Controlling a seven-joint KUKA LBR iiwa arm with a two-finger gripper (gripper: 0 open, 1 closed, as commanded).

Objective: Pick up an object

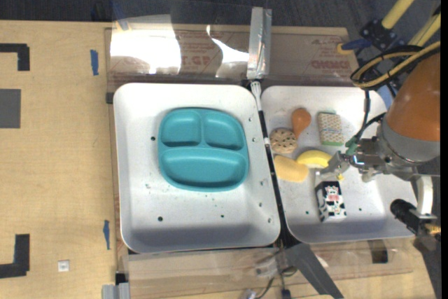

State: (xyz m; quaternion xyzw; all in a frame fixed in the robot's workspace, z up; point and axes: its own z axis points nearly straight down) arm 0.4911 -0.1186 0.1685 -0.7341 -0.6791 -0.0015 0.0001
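One yellow banana [313, 159], curved, glossy; right bin [364, 217] | fingers [343, 159]: cannot tell

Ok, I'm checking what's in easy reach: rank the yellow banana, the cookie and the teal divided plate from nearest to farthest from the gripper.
From the gripper, in the camera view:
1. Yellow banana, right bin, just beside it.
2. Cookie, right bin, near the divider.
3. Teal divided plate, centre of the left bin.

Red print on the cardboard wall [318, 61] behind the bins, too blurred to read
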